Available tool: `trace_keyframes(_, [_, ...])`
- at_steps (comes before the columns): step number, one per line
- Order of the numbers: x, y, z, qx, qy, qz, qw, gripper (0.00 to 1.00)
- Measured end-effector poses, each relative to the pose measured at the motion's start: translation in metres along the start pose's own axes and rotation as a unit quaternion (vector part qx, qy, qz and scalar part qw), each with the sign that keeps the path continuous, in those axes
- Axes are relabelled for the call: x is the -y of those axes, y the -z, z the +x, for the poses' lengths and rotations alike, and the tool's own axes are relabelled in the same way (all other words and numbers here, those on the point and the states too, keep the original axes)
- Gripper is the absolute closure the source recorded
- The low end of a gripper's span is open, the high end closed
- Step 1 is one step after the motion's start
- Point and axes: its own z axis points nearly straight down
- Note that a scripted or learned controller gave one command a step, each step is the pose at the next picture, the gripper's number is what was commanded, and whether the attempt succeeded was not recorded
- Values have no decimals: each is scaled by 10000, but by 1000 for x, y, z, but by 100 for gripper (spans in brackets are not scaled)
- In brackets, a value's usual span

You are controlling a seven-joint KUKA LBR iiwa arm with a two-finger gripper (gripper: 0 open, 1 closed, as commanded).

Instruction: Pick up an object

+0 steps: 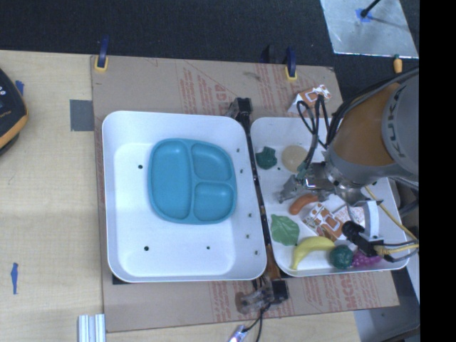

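Pick not yet done, by my reading: every candidate lies in the right bin (pixel 265 130). Banana (pixel 311 250), green leaf (pixel 284 229), sausage (pixel 304 203), dark green piece (pixel 266 158) and beige round (pixel 293 157) all rest on the bin floor. My gripper (pixel 298 186) is low over the bin's middle, just above the sausage (nearest target, I judge). Whether my jaws are apart or closed, I cannot tell; nothing visibly held. Left bin (pixel 114 191) carries the blue divided plate (pixel 192 180). Remaining: close, lift.

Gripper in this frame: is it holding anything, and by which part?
Cannot be told: the gripper sits low in the right bin near the sausage, with nothing visibly held.
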Motion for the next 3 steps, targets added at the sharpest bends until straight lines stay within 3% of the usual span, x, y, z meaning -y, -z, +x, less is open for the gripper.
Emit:
trace_keyframes(1, [9, -25, -1, 6, -6, -8, 10000, 0])
trace_keyframes(2, [-12, -25, -6, 6, -8, -7, 10000, 0])
trace_keyframes(3, [-12, -15, -7, 10, 8, -1, 10000, 100])
